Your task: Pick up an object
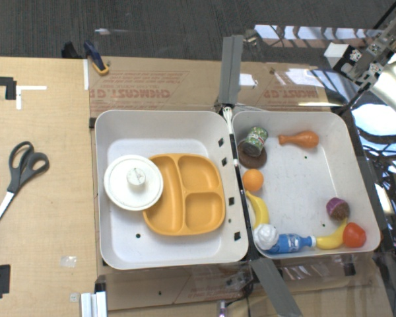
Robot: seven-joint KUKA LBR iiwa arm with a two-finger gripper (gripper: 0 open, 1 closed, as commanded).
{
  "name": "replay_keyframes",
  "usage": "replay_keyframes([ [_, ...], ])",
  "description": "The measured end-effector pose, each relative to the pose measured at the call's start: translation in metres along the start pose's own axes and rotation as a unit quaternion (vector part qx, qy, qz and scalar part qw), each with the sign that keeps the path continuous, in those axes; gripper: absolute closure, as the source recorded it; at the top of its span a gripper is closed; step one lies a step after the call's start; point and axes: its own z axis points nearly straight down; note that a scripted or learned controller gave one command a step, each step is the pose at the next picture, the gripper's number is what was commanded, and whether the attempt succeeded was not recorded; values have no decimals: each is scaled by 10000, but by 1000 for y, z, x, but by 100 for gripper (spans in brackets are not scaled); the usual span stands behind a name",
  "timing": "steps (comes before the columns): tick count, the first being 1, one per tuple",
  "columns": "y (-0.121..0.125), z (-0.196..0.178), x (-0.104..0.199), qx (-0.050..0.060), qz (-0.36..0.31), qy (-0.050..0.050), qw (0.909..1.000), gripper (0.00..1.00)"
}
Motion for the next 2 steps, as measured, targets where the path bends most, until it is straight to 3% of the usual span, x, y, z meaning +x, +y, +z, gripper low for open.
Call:
replay_keyframes([
  [1, -54, 37, 13, 4, 1144, 171, 9933, 100],
  [2, -53, 29, 12, 13, 1129, 161, 9935, 100],
])
